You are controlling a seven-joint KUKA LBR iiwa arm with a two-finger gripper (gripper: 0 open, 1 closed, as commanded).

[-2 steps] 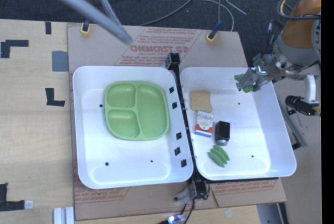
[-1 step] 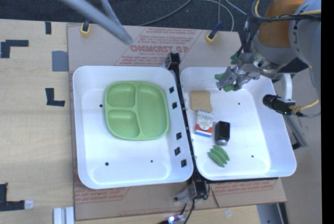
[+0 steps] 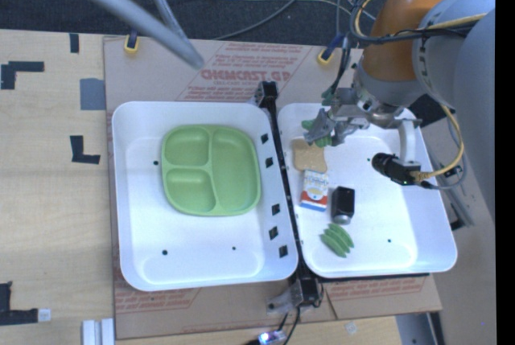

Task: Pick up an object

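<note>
Clearly, the arm (image 3: 451, 38) reaches over the right bin (image 3: 402, 251), its hand (image 3: 328, 129) low at the bin's far left corner, grip state hidden, with a tan block (image 3: 310, 156), small carton (image 3: 315, 192), black object (image 3: 343, 203) and green piece (image 3: 337, 240) just nearer.

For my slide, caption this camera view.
KUKA gripper over the right bin, above a tan block; green divided plate in left bin.

2 bins (image 3: 129, 174), 1 green tray (image 3: 211, 170), 4 small items (image 3: 336, 240)
</note>
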